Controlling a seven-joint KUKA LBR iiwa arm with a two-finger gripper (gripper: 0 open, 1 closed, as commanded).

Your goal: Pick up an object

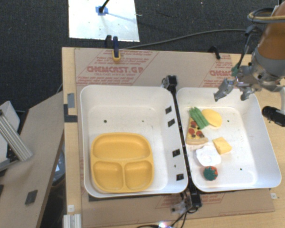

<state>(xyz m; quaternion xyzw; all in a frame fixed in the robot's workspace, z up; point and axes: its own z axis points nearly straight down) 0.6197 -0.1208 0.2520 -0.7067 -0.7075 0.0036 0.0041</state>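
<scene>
Tool (233,92) hovers above yellow disc (212,118), apart.

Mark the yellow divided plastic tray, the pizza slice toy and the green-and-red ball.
Yellow divided plastic tray (122,147), camera view, top compartment.
Pizza slice toy (195,135), camera view, centre.
Green-and-red ball (210,173), camera view, middle.

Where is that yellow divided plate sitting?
The yellow divided plate lies in the left bin, toward its front, across the divider from the toy food.

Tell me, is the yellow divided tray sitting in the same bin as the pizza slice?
No, the yellow divided tray lies in the left bin, while the pizza slice lies in the right bin.
</scene>
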